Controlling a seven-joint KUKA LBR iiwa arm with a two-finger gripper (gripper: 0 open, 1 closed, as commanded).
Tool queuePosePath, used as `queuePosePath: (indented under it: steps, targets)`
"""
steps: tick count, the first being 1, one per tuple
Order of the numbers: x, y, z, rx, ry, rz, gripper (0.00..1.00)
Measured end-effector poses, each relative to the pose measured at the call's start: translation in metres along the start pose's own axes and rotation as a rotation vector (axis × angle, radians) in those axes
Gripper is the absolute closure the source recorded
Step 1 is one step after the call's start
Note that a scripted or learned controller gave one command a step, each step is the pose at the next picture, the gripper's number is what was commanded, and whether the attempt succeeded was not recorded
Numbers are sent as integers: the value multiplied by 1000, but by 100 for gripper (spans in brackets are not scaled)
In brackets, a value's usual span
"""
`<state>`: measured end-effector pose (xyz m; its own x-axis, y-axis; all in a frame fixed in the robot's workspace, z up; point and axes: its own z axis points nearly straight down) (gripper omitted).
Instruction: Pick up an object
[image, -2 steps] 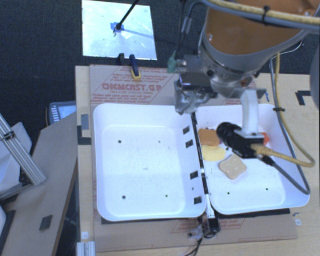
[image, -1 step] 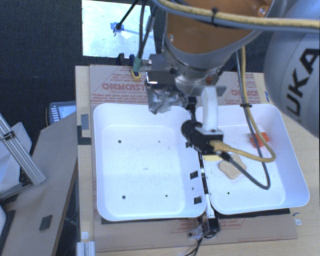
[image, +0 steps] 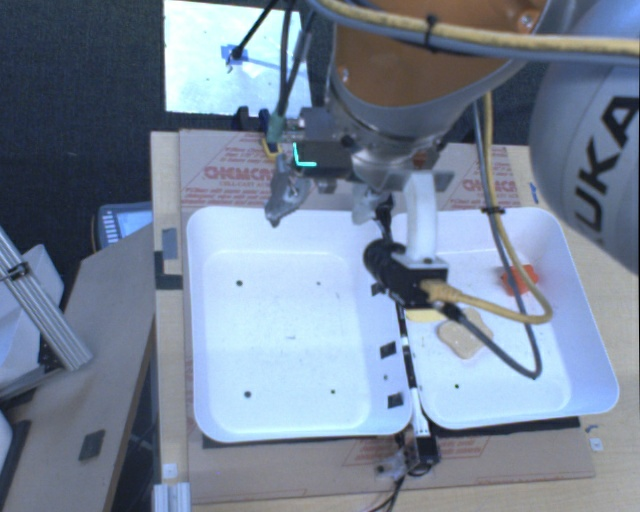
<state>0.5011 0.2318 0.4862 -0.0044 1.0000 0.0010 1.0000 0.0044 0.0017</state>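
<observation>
My gripper (image: 325, 205) hangs over the far rim of the left bin (image: 215, 300), close to the divider. Its two grey fingers (image: 283, 198) stand wide apart, open, with nothing between them. In the right bin (image: 580, 330) lie a small orange object (image: 518, 278) near the right side, a tan flat piece (image: 463, 339) near the middle, and a yellow scrap (image: 424, 315) beside it. All of these sit to the right of the gripper and nearer the front, apart from its fingers.
A white bracket and black fitting (image: 403, 268) hang from the wrist over the divider. From the fitting a yellow hose (image: 500, 312) and a dark cable loop across the right bin. The orange-banded arm body (image: 420, 50) covers the far edge. A cardboard sheet (image: 225, 165) lies under the bins.
</observation>
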Motion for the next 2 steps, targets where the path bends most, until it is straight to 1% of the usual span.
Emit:
queuePosePath:
  steps: [1, 2]
  targets:
    - [0, 0, -11, -2, 2, -3, 100]
    - [0, 0, -11, -2, 1, -3, 0]
